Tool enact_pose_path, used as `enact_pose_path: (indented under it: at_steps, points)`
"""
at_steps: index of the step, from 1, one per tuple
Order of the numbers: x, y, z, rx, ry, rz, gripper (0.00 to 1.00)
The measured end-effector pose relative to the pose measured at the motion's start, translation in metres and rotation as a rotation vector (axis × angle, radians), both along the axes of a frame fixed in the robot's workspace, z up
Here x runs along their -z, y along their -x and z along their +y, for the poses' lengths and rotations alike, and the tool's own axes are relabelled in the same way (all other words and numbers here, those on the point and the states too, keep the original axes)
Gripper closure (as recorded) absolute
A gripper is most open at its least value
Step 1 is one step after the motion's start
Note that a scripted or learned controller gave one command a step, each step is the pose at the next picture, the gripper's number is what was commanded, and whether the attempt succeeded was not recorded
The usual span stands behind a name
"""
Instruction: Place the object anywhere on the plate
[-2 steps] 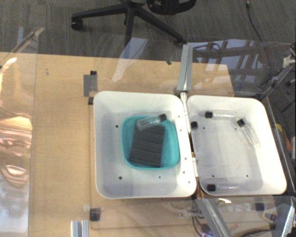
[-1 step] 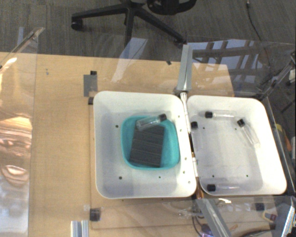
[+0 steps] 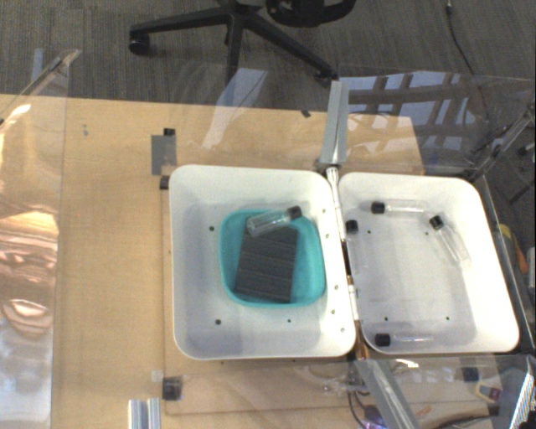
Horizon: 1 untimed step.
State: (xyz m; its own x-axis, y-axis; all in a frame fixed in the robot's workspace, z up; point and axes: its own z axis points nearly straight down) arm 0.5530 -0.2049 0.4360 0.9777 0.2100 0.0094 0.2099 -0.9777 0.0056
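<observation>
My hand is somewhere past three o'clock, so I cannot tell its grip. A clear vial [image 3: 273, 219] already lies on the teal plate [image 3: 230, 251] at twelve o'clock, long axis running two to eight, black cap toward two, touching the dark ridged block [image 3: 267, 264].

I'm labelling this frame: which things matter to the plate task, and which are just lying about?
Task things:
- teal plate
- dark ridged block
- clear tube

Lying about:
- clear tubes in right bin
- office chair
</observation>
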Motion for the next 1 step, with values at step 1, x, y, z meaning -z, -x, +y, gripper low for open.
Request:
enact_pose_path:
  at_steps: [1]
  points:
    - [0.0933,-0.1037,0.0256,0.004,-0.003,0.007,0.0]
